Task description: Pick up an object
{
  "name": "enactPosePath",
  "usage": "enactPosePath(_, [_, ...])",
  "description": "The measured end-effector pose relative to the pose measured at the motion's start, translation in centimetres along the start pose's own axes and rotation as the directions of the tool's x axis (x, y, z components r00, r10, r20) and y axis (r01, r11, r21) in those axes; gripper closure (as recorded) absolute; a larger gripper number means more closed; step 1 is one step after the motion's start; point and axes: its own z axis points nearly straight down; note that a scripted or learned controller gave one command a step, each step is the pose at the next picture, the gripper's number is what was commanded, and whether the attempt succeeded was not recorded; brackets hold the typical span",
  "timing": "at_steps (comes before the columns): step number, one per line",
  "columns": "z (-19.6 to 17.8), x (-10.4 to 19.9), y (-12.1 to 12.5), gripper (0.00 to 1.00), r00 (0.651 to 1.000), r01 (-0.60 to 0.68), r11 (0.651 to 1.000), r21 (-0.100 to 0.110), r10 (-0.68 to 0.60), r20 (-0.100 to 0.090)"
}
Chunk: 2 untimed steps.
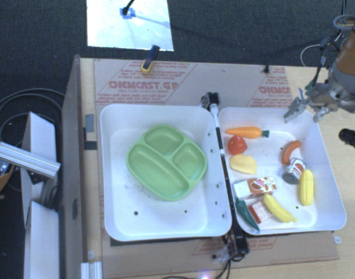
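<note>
**Toy food in the right bin, open gripper above its far corner**

The things to pick up are toy foods, and they all lie in the right bin [331, 214]. An orange carrot [244, 132] with a green end lies near the far left side of this bin. Just below it sits a red tomato [237, 145], and a pale yellow piece [243, 164] lies just below that. Near the middle right there is an orange-red sausage [290, 151], tilted. A small tin can [293, 171] lies on its side just below the sausage. A yellow corn cob [306, 186] lies just beside the can, pointing up and down. Closer to the front there is a small white and red packet [255, 186], a yellow banana [278, 208], a little red and white box [260, 211] and a dark green piece [247, 218] at the front left edge.

The gripper [308, 109] hangs over the far right corner of the right bin. Its two fingers are spread apart and nothing is between them. It is well apart from the toys. The grey arm [347, 74] comes in from the right.

The left bin [116, 214] sits just beside the right bin, and their rims touch. A light green plate [167, 162] with three parts lies in the middle of it.

Both bins rest on a flat sheet of cardboard [165, 80] with red letters.
</note>
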Motion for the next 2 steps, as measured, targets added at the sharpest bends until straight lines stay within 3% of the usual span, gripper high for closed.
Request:
enactPosePath(1, [11.9,0.0,-3.7,0.00,1.000,-0.005,1.000,0.009,0.005,-0.004])
enactPosePath(2, [11.2,4.4,-0.5,0.00,1.000,0.004,1.000,0.002,-0.004,-0.003])
